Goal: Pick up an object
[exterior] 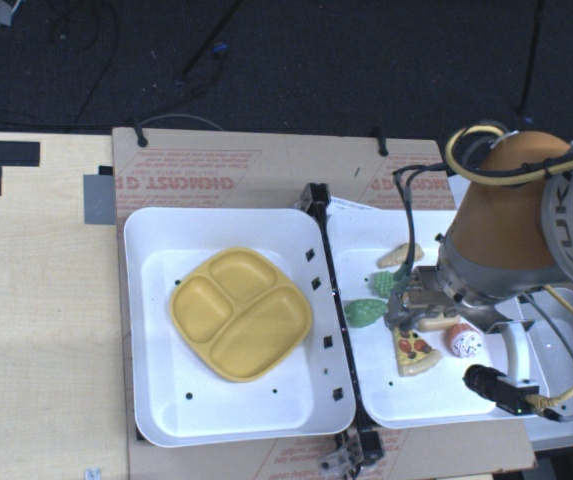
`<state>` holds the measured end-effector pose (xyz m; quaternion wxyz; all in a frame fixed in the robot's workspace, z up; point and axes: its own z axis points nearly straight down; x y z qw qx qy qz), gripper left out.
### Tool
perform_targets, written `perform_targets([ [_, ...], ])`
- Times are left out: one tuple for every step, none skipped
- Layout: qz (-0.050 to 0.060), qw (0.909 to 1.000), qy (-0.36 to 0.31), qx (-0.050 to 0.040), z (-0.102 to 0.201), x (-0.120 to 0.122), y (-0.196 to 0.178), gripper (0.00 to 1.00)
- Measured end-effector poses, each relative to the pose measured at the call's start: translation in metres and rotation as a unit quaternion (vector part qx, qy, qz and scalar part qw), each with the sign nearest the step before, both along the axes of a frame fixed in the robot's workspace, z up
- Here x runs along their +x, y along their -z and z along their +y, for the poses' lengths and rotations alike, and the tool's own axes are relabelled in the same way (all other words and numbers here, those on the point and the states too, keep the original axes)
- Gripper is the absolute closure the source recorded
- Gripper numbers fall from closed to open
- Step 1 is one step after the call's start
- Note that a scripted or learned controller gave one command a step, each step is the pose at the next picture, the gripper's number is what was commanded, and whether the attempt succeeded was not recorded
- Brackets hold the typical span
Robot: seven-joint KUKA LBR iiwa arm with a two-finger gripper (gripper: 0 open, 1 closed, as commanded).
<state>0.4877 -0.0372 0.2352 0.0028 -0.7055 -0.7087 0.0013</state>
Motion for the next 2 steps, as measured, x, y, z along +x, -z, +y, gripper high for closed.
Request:
perform_targets([
  [0.0, 1.0, 0.0, -0.0002, 0.058, 0.009, 0.011, 1.0],
  [-0.001, 1.0, 0.0, -0.0007, 0.112, 0.02, 0.021, 1.0],
])
